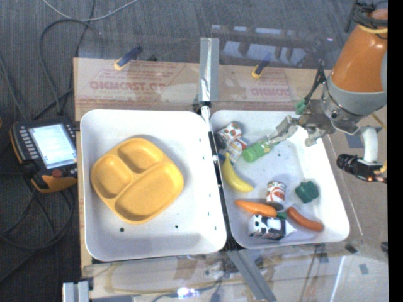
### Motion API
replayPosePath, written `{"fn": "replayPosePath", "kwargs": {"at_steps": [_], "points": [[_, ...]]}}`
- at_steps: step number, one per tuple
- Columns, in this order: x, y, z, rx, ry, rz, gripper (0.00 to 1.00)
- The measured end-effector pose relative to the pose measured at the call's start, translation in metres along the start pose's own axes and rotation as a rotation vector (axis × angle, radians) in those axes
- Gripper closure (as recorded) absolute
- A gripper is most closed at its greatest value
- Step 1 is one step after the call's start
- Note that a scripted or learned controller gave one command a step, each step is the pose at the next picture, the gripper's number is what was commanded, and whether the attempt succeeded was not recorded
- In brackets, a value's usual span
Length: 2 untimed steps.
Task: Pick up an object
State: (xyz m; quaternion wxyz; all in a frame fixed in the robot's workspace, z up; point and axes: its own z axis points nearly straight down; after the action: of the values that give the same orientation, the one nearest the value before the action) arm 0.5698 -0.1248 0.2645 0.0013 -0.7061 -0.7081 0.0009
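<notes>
While the arm [356, 61] reaches in from the right, its gripper [277, 135] sits low over the right bin [334, 175], its fingers closed on one end of a green bottle [254, 151] that lies tilted near the bin's middle. A banana [234, 176], a carrot [256, 207], a can [275, 191] and a sausage [305, 219] lie nearby. A yellow divided plate [137, 179] fills the left bin [94, 244].

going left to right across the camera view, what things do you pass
handheld screen unit → yellow divided plate → banana → green bottle → small red and white can → green pepper → orange band of the arm
</notes>
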Motion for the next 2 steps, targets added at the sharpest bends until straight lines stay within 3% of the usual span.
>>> {"fn": "replayPosePath", "kwargs": {"at_steps": [1,2], "points": [[-0.013,-0.026,0.112,0.002,0.000,0.096,0.00],[0.009,-0.067,0.175,-0.013,-0.002,0.038,0.00]]}}
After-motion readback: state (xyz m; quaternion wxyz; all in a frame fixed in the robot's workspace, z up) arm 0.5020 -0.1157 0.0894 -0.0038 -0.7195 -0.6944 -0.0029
